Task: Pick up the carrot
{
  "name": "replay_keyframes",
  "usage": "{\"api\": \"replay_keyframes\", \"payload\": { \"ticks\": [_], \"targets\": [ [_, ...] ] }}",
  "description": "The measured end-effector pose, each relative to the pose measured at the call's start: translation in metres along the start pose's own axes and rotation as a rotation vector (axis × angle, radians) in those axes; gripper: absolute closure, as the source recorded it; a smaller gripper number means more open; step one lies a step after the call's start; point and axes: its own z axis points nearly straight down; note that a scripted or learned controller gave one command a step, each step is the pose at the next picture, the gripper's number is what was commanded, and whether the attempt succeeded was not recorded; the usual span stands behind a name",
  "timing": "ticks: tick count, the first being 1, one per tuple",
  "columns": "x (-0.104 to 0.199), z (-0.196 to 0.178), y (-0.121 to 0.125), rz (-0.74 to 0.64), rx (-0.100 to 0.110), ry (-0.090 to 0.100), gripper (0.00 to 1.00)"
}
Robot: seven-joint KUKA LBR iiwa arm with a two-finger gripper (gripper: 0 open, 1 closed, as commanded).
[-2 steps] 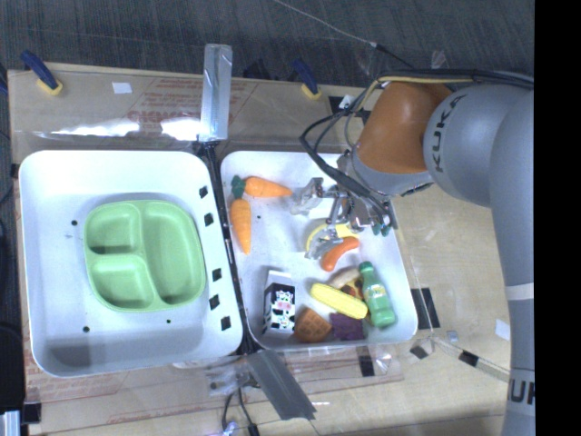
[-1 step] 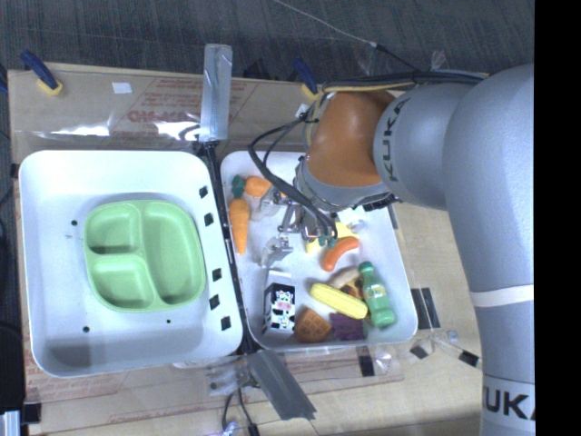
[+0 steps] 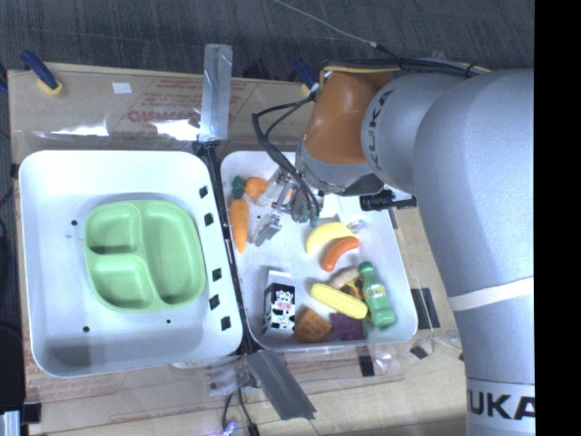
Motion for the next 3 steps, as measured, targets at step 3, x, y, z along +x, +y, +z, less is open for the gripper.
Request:
{"api": "replay_keyframes", "payload": {
  "ticks": [3],
  "targets": [
    [-0.003, -0.034, 0.008, -0.031, -0.003, -0.020, 1.00]
  ]
}}
